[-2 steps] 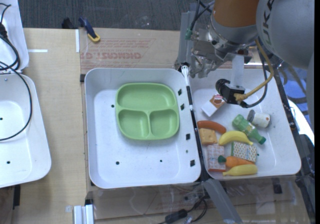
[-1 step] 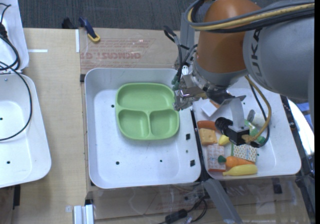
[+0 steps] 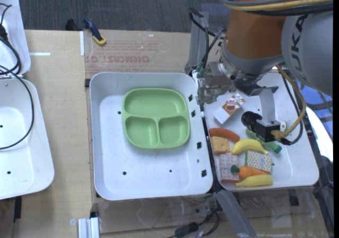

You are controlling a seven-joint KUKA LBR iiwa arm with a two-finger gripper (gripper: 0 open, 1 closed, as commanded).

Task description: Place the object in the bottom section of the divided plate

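Nearest the camera, in the white bin (image 3: 299, 176) on the view's right, lies a yellow toy piece (image 3: 255, 181), with a carrot (image 3: 250, 171) touching it just behind. Behind those comes a banana (image 3: 247, 146), and to the view's left of it an orange sausage (image 3: 225, 133). Farther back a small white carton (image 3: 232, 106) lies tilted on the bin floor, apart from that cluster. Which of these pieces is the one to move I cannot tell, but all of them are in this bin. My claw (image 3: 207, 94) hangs over the bin's far corner on the view's left, just beside the carton, and I cannot tell how wide it is open or whether it has hold of anything. In the other bin (image 3: 106, 170) sits the green divided plate (image 3: 156, 102), flat, its two small sections nearer the camera and its one wide section farther away.
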